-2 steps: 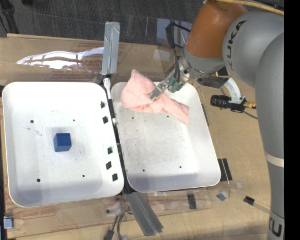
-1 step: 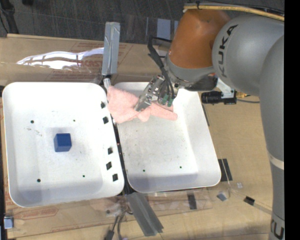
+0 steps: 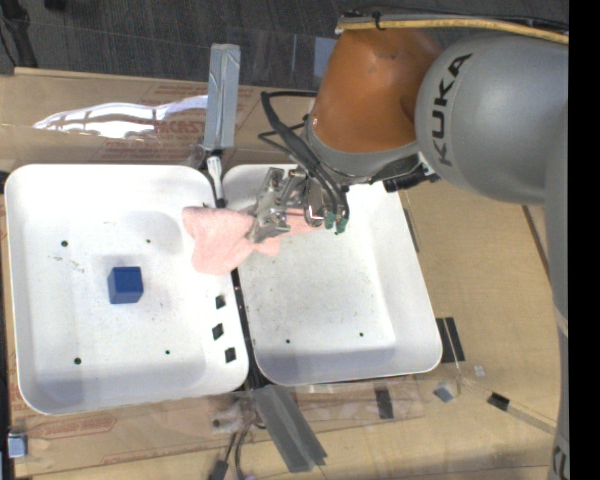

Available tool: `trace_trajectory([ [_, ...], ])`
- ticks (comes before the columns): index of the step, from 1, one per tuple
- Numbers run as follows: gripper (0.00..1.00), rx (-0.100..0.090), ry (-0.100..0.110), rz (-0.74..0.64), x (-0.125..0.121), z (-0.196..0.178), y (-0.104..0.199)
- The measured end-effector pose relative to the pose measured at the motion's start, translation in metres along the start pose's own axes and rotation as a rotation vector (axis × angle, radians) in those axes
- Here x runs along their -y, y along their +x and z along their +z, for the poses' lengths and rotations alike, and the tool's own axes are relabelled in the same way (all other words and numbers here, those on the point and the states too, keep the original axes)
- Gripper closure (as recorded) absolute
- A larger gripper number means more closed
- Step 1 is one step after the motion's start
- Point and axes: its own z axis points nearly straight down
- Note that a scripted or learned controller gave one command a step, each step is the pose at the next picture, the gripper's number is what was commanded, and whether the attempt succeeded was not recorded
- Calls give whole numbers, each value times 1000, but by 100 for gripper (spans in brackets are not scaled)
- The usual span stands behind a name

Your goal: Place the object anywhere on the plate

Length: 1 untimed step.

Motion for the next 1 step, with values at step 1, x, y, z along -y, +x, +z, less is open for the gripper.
trace_trajectory([
  [1,100,0,0,-113,-48,-9,28],
])
